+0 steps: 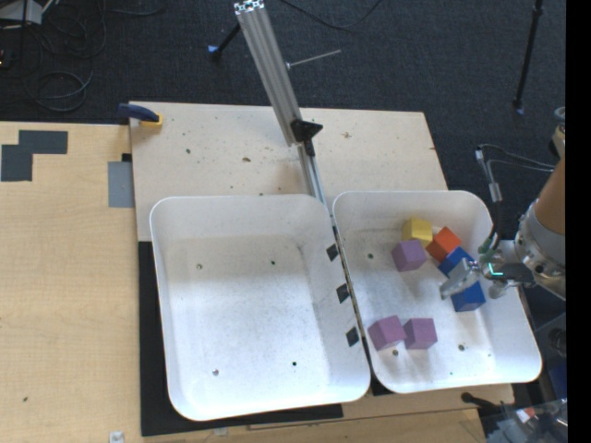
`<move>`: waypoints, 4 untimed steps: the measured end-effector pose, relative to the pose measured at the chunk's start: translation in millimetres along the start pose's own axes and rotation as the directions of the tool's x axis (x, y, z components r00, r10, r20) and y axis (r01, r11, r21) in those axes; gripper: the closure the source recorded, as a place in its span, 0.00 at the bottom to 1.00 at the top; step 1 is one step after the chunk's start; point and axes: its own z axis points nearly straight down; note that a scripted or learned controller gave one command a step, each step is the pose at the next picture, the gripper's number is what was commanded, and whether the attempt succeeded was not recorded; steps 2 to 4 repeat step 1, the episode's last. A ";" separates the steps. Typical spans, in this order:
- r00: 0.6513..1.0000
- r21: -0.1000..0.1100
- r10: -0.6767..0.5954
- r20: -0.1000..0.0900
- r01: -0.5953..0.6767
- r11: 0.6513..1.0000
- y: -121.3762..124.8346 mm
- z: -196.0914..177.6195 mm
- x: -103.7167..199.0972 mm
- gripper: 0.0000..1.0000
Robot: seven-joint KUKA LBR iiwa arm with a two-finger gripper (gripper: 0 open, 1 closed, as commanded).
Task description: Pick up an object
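Observation:
Several small blocks lie in the right bin (pixel 462 363). At its back are a yellow block (pixel 416 229), an orange block (pixel 446 242) and a purple block (pixel 407 256). One blue block (pixel 453 263) sits just below the orange one, and a second blue block (pixel 469 297) lies a little nearer the front. Two more purple blocks (pixel 387 331) (pixel 421 332) rest side by side near the front. My gripper (pixel 464 282) reaches in over the right rim and hangs low between the two blue blocks, touching or nearly touching them.
The left bin (pixel 240 312) stands beside the right one, with black clips (pixel 342 293) along the shared rim. A slanted aluminium post (pixel 273 67) rises behind the bins. A blue and yellow clamp (pixel 141 114) lies at the bench's far left corner.

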 end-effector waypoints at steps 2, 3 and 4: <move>1.000 -0.004 0.004 0.001 -0.004 1.000 0.3 -1.5 -0.8 0.00; 1.000 -0.004 0.004 0.001 -0.004 1.000 0.3 -1.5 -0.8 0.00; 1.000 -0.004 0.004 0.001 -0.004 1.000 0.3 -1.5 -0.8 0.00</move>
